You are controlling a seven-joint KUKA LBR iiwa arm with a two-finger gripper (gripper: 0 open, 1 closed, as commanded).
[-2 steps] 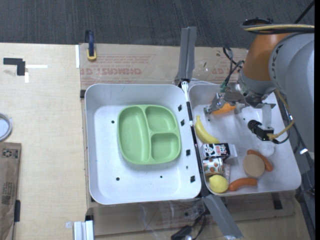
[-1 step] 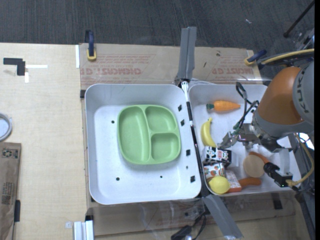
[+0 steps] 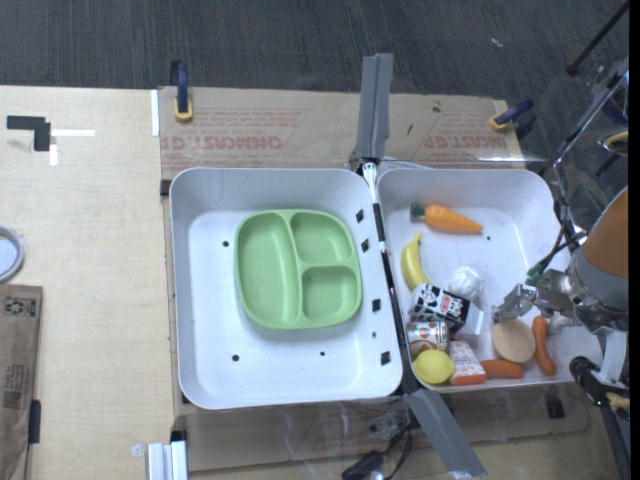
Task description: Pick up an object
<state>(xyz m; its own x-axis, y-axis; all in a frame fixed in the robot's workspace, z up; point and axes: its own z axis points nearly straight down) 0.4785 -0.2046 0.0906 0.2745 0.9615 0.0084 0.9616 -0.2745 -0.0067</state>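
The gripper [image 3: 518, 302], jaws' state unclear, hovers in the right bin [image 3: 535, 190] just above the tan disc [image 3: 514, 342], with the carrot [image 3: 451, 219] and banana [image 3: 412, 262] beyond; nothing looks lifted yet.

Dark grey carpet floor [image 3: 250, 23] ran behind a light wooden bench [image 3: 80, 228]; cardboard sheet [image 3: 300, 128] was clamped on with yellow-handled clamps [image 3: 181, 93].

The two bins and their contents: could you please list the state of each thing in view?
Green divided plate: flat in the left bin.
Carrot: lying in the right bin, near its far wall.
Banana: lying loose beside the divider.
Yellow ball: resting in the near corner.
End effector: hovering above the tan disc.
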